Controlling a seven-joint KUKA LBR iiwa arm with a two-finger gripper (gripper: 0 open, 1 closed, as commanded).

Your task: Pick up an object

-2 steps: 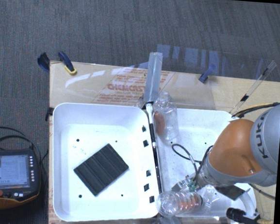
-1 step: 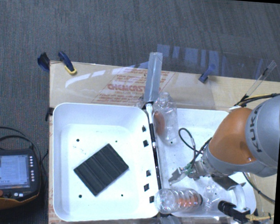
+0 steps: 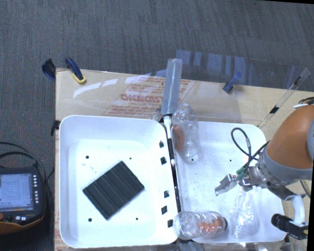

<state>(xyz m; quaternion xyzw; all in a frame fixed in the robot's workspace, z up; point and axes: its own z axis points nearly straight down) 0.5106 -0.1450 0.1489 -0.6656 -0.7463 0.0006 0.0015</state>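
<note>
A crinkly piece of clear plastic (image 3: 246, 211) lies in the right white bin (image 3: 208, 159), near the bin's front right corner. It looks like a squashed bag or wrapper, but it is too see-through to be sure. This is the thing nearest the arm, so it is probably the one to pick up.

The two-finger gripper (image 3: 227, 185) hangs just to the left of it and a bit above. One grey finger (image 3: 224, 186) pokes out toward the left. Nothing sits between the fingers. How far apart they are cannot be told from here.

Close by, a clear plastic bottle with something orange inside (image 3: 200, 224) lies on its side along the bin's front edge. Another clear plastic bottle (image 3: 186, 132) lies at the back, up against the wall between the bins. The left white bin (image 3: 79, 137) holds a flat black ribbed square pad (image 3: 113, 189).

The grey and orange arm (image 3: 292, 145) bends in from the right. The step looks like the reach, with the grab not yet done. Next, the gripper would need to line up over one thing, go down, and close on it. The thin plastic may slip or crumple away, so the squeeze must land on a thick fold.
</note>
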